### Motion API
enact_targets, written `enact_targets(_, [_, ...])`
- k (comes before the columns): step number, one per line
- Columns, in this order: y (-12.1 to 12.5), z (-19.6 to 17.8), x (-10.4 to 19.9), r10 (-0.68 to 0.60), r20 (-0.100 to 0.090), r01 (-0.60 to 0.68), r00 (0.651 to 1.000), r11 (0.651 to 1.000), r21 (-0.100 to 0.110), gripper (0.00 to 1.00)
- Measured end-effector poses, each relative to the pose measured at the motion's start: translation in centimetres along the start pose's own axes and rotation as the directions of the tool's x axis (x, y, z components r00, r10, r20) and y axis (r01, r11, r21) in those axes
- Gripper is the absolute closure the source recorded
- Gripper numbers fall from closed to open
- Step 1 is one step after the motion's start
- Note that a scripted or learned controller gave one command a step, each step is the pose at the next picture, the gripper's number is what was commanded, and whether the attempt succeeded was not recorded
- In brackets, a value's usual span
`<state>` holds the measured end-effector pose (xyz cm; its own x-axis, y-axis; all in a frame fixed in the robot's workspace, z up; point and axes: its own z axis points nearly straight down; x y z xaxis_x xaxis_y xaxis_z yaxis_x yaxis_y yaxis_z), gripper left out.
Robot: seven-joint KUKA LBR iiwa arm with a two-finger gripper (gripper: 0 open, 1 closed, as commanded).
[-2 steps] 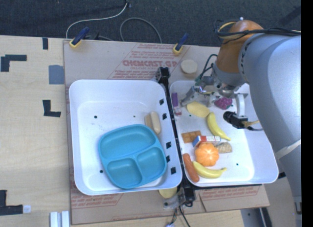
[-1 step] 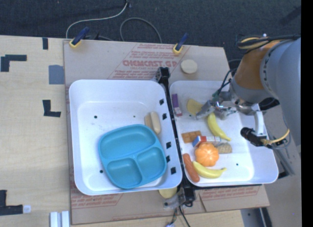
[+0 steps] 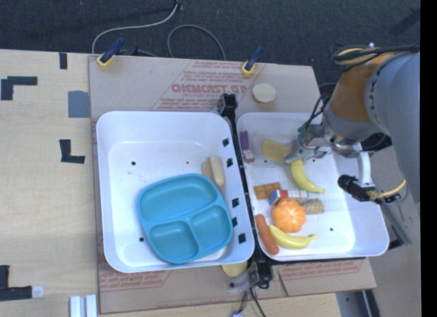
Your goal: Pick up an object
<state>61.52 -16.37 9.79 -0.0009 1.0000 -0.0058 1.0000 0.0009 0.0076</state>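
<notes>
Starting at the left, I see the worktop (image 3: pixel 41 172) bare but for some dark tape marks, then the cardboard sheet carrying both bins. The left bin (image 3: pixel 123 138) holds a blue divided plate (image 3: pixel 186 217) and a pale bread-like roll (image 3: pixel 214 170) just beside the plate's upper right corner, near the divider between the bins.

Moving across, the right bin (image 3: pixel 362 233) has the clutter I can choose from: a small purple item (image 3: pixel 245 146) against the left wall, a yellow wedge (image 3: pixel 274 149), a banana (image 3: pixel 304 176), a brown block (image 3: pixel 267 190), an orange (image 3: pixel 289 215), a red sausage-like piece (image 3: pixel 266 233) and a second banana (image 3: pixel 293 240) touching the orange from below. A round wooden disc (image 3: pixel 263 93) sits outside the bins on the cardboard.

My reading is that the pick is not done: nothing is lifted, every object lies on a bin floor. The gripper (image 3: pixel 305 147) is down in the right bin, just beside the yellow wedge and right above the top end of the upper banana, which looks like the likely target. From this angle I cannot tell whether the jaws are parted or closed, nor whether anything sits between them.

At the far right, the arm (image 3: pixel 382 104) leans in from the bin's right side, orange band above the wrist, wrist angled down and leftward toward the bin's upper middle
</notes>
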Motion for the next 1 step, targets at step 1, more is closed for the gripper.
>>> enact_targets(1, [2.07, -9.27, 7.97, -0.008, -0.007, 0.008, 1.000, 1.000, 0.000, 1.00])
